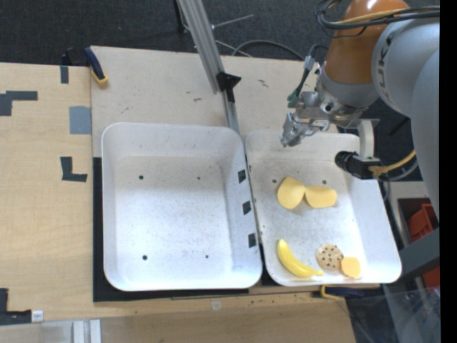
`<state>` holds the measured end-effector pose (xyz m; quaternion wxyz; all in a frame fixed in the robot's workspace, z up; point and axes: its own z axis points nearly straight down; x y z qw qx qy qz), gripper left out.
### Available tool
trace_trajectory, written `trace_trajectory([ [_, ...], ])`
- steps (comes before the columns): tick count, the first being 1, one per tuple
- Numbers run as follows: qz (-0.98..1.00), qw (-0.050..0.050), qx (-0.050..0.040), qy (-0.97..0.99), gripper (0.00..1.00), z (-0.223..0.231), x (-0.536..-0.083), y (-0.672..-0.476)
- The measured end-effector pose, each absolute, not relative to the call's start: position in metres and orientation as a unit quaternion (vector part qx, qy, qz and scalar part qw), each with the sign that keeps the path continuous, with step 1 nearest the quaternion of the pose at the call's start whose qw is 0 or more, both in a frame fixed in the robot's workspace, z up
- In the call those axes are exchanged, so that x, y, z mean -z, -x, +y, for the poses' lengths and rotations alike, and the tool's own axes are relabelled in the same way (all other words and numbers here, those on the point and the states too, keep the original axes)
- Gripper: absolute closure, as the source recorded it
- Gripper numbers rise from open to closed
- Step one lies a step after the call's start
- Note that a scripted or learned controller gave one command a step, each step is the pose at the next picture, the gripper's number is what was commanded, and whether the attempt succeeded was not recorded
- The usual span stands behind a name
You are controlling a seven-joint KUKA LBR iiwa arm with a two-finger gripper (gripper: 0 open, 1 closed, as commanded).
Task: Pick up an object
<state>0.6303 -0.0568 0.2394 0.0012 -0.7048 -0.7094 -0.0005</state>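
The banana (296, 261) lies in the right bin (371, 213) near its front edge, long axis running from upper left to lower right. Beside it sit one speckled cookie (328, 256), one orange piece (350, 267), and two yellow lumps (305, 194). The tool (291, 137) hovers over the bin's far rim; its grip cannot be told.

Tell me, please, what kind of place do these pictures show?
Probably a robotics lab bench for grasping trials. A grey arm with its gripper hangs over two white bins, toy food such as a banana lies in the right one, and tape marks dot the wooden bench.
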Motion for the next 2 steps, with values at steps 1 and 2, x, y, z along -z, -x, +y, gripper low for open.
trace_trajectory([
  [1, -0.71, 0.002, -0.0003, 0.705, 1.0, -0.001, -0.235, -0.62],
  [2, -0.709, 0.002, -0.0009, 0.705, 1.0, 0.053, -0.222, -0.608],
])
